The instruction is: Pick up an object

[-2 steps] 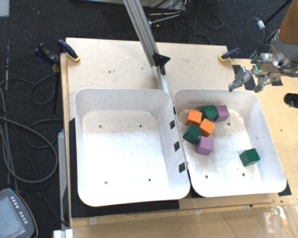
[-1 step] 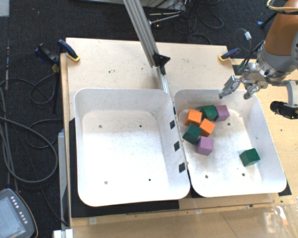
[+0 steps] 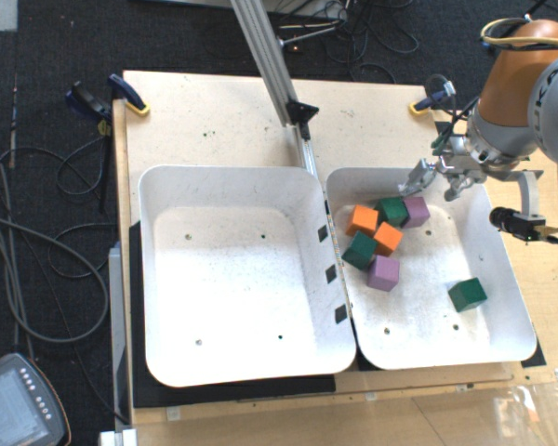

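Spanning most of the view, the pale wooden bench [image 3: 223, 110] carries two shallow white plastic bins side by side. The left white bin [image 3: 232, 277] lies well apart from the arm. The right white bin [image 3: 502, 295] holds all the small blocks. Reaching in from the right, the grey arm with its orange band [image 3: 521, 72] hangs over the far right corner of that bin, and its two-finger gripper [image 3: 439, 181] sits just above the bin's far rim with its metal fingers [image 3: 417, 178] spread apart and nothing between them. Near the middle of the right bin's far half is a tight cluster of foam cubes: an orange cube [image 3: 364, 218], a second orange cube [image 3: 388, 238], a dark green cube [image 3: 393, 211], another dark green cube [image 3: 359, 250], a purple cube [image 3: 416, 211] nearest the gripper, and a second purple cube [image 3: 383, 272] at the cluster's near side. A lone dark green cube [image 3: 467, 294] rests apart toward the bin's right side.
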Available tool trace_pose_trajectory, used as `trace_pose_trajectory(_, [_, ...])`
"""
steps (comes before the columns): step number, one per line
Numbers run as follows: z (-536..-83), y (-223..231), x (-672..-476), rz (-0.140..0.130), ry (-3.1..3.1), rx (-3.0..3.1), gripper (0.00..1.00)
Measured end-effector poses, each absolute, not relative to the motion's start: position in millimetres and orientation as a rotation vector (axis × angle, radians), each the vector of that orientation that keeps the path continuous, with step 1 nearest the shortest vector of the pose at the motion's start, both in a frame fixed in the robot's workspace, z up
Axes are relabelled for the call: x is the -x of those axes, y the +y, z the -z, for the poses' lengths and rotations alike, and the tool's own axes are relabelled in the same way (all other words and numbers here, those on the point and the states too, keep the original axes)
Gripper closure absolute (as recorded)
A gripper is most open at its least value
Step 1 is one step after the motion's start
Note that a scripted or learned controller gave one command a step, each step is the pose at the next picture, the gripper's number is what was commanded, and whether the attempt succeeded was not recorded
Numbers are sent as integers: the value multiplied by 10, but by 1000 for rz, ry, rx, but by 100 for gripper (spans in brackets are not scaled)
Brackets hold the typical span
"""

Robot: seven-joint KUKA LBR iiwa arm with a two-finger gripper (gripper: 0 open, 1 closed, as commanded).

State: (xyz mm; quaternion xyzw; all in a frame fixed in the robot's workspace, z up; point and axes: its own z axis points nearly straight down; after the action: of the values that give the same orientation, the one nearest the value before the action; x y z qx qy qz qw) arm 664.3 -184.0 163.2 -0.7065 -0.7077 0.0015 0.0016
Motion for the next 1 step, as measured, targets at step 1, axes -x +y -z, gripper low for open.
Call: trace_pose_trajectory(1, [-1244,-1832,-6648,4,-2224,2222,0])
